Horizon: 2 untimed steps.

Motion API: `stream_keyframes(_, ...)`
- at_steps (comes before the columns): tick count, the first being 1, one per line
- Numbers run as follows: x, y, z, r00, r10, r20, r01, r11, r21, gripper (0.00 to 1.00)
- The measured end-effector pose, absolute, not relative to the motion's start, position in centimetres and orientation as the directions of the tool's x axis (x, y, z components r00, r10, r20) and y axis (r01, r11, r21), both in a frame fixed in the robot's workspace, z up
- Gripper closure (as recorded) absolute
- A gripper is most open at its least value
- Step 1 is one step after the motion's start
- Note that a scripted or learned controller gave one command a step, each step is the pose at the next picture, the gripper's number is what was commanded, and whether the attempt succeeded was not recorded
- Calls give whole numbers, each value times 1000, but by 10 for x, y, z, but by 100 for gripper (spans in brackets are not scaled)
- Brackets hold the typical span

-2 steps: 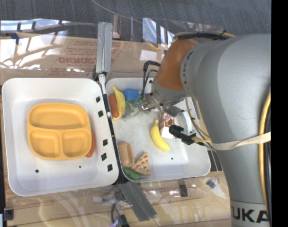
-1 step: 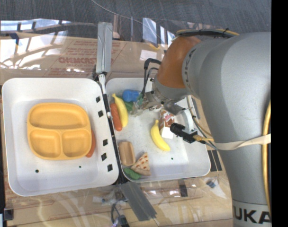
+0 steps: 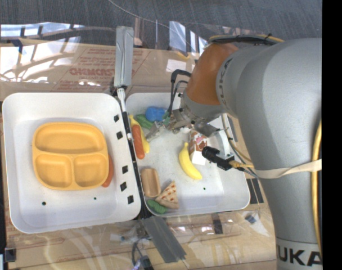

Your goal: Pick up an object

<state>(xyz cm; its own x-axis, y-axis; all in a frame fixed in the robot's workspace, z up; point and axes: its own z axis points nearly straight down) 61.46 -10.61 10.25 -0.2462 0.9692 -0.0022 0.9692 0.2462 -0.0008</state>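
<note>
My gripper is low in the upper left part of the right bin, beneath the orange-banded wrist. It sits just below a blue object and just right of a hot dog that lies along the bin's left wall. A banana lies in the bin's middle, with a small brown and white carton beside it, partly under the arm. Near the front left are a brown bread roll, a pizza slice and a green piece.
The left bin holds a yellow divided tray with an orange piece at its right edge. A ridge with black clips separates the bins. The arm's grey body covers the right bin's far right side.
</note>
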Motion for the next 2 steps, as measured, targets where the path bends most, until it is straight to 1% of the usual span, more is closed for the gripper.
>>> stream_keyframes(1, 658, -164, 150, -320, 948, -3, 948, 320, 3, 0)
stream_keyframes(2, 515, -179, 110, -193, 981, -16, 980, 193, 38, 0)
